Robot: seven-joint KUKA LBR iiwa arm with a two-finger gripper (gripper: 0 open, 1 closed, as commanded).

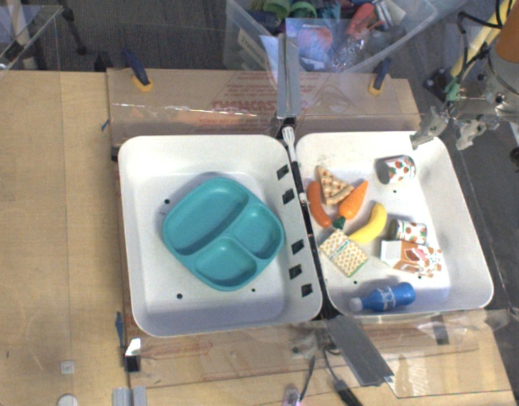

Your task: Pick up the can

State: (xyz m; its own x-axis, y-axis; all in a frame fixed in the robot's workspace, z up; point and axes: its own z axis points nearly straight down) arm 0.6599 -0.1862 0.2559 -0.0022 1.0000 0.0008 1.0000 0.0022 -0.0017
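Observation:
The blue can [386,297] lies on its side near the front wall of the right bin [462,218]. My gripper [445,134] hangs over the bin's far right corner, well behind the can and apart from it. Its two fingers [425,135] point down and stand open with nothing between them. The grey arm with its orange band reaches in from the upper right.
The right bin also holds a spotted cup [396,169], a pizza slice [331,187], a carrot [354,199], a banana [371,224], a cracker [344,253] and small printed boxes [414,252]. A teal divided plate [223,233] sits in the left bin. A clear tub of toys [327,11] stands behind.

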